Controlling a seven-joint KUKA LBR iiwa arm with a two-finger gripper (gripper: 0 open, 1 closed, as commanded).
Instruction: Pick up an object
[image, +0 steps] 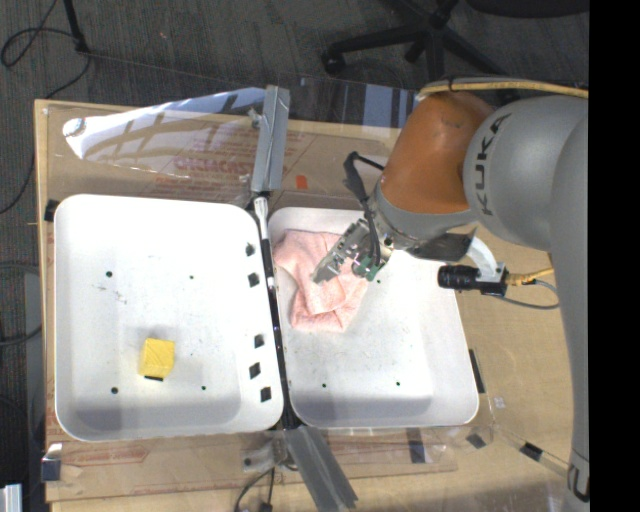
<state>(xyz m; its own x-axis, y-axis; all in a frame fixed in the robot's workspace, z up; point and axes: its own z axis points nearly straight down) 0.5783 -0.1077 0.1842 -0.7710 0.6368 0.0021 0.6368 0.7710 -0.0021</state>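
So far I read this as the approach stage: my gripper (345, 262) sits low over the pink cloth (320, 285) in the right bin (440, 390), but from this angle I cannot tell how its tip is set or whether any fabric is caught in it. The cloth lies crumpled at the bin's near-left part, apparently not lifted, so grasp and lift remain; a yellow block (157, 358) rests in the left bin (90, 240).

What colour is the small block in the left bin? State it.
Yellow. The small block shows plainly in the camera view, lying near the front of the left bin.
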